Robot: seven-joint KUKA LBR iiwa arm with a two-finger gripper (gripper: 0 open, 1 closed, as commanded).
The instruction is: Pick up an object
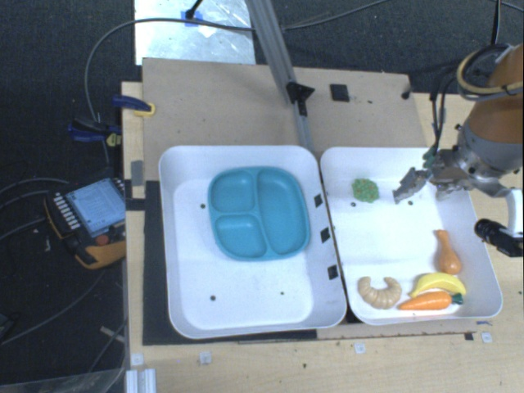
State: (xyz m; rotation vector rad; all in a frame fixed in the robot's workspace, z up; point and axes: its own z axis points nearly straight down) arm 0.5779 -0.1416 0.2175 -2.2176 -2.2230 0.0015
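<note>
Nearest the camera, along the front edge of the right bin (491, 297), lie a carrot (426, 302), a banana (440, 283) just behind it, and a croissant (380, 291) to their left; the carrot and banana touch, the croissant sits just beside them. A small orange gourd-like piece (447, 253) stands a little further back, near the bin's right wall. Well apart from this cluster, toward the back of the same bin, rests a green broccoli floret (365, 190) on its own.

That floret looks like the likeliest target, since the end effector (407, 188) hangs just to its right, tilted toward it, with nothing between its fingers. Whether those fingers are spread or closed I cannot tell at this size. The arm (491, 121) reaches in from the right above the bin's back corner.

My reading is that the approach step is in hand, with no grasp made yet. The next move would call for shifting left over the floret, descending, and closing on it squarely, as a small rounded piece may roll aside.

Left of all this sits the other bin (176, 219), holding a blue divided plate (259, 212), both on the tabletop (221, 97).
</note>
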